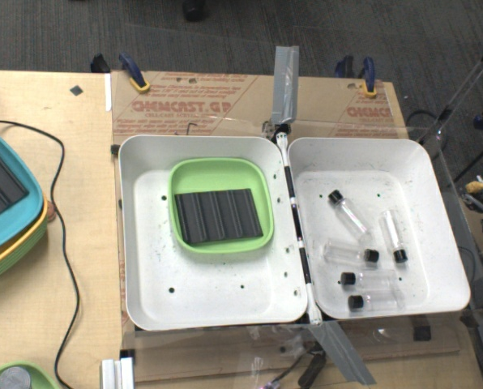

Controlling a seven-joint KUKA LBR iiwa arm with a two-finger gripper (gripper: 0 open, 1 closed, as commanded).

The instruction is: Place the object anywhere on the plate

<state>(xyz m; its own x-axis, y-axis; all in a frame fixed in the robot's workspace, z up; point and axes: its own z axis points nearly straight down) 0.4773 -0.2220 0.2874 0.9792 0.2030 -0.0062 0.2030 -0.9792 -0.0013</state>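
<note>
Vials (363,241), clear with black caps, lie loose in your right bin (436,217), well apart from the green plate (262,186) waiting in the left bin (144,282). Gripper state: cannot tell.

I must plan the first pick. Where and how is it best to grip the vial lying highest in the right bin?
Probably at the clear middle of the vial, from straight above. It lies flat and slanted, black cap toward the far-left, apart from the other vials, so the pincer should close across its narrow width.
</note>
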